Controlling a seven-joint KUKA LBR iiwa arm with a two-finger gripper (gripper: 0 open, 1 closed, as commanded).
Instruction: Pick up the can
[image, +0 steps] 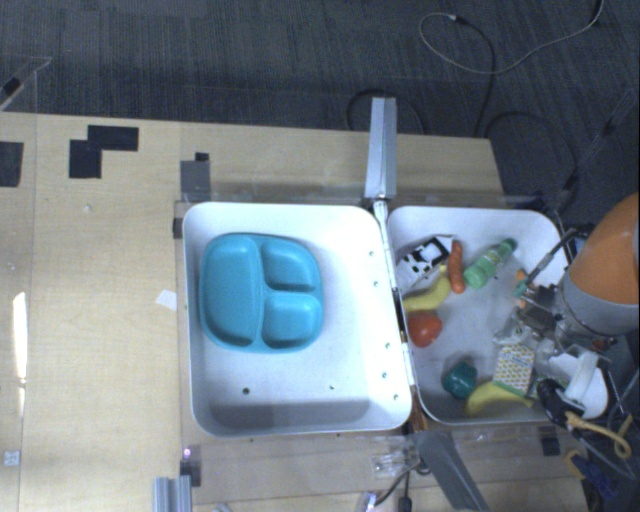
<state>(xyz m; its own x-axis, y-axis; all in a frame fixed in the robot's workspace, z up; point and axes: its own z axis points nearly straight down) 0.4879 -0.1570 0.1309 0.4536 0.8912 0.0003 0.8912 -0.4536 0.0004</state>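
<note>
Currently, my gripper hung over the right bin, beside a patterned item; whether it was released or clenched, I could not tell.

Wooden bench bears 2 white bins.

We see two smooth white plastic-looking bins on a pale, matt wood-grain bench. A smooth, matt teal plastic divided tray lies in the left bin; at twelve o'clock stands a dull metal rail.
</note>
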